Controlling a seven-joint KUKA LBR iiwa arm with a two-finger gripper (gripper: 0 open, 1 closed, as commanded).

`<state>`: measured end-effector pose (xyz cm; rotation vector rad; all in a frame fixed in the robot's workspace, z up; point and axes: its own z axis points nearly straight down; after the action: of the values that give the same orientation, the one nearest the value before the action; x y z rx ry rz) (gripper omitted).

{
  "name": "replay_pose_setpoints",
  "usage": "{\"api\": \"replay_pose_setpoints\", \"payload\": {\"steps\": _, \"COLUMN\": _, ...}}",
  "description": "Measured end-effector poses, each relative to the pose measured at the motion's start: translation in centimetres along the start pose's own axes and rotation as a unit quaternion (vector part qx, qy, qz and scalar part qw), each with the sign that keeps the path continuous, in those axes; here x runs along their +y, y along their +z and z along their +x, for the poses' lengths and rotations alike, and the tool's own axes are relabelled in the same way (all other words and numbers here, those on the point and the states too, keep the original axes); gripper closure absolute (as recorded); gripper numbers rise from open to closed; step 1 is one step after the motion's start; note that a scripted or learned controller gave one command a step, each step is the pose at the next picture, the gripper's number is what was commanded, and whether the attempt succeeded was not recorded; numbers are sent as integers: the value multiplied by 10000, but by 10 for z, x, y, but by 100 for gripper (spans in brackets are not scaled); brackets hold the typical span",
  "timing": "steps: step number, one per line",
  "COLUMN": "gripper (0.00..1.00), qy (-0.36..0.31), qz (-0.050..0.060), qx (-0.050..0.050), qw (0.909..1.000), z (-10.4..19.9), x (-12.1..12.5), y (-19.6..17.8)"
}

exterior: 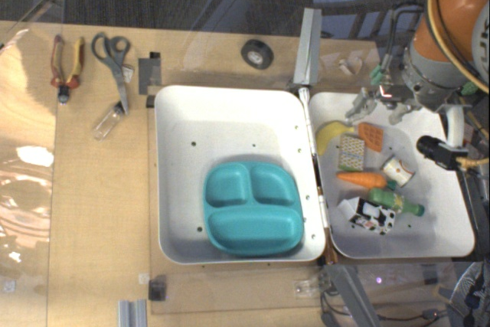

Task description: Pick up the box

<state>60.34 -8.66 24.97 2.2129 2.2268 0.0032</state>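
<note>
Wooden surface (92,195) carries two white bins; the box (351,153) lies flat in the right one. Light, stiff cardboard, probably best pinched across its short edges. Gripper (375,105) hovers just above, open.

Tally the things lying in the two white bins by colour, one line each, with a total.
Teal: 1, the divided plate
Yellow: 1, the lemon
Orange: 2, the carrot and the small orange box
Green: 1, the bottle
Black and white: 1, the patterned box
White: 1, the cup
Checkered: 1, the packet
Total: 8
</note>
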Motion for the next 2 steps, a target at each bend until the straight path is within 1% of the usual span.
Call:
{"api": "replay_pose_setpoints", "payload": {"steps": 1, "gripper": 0, "qy": -239, "qz": 5, "qx": 1, "qw": 9997, "z": -17, "x": 9, "y": 92}}
{"api": "replay_pose_setpoints", "payload": {"steps": 2, "gripper": 0, "qy": -691, "qz": -81, "qx": -13, "qw": 9976, "z": -7, "x": 22, "y": 144}}
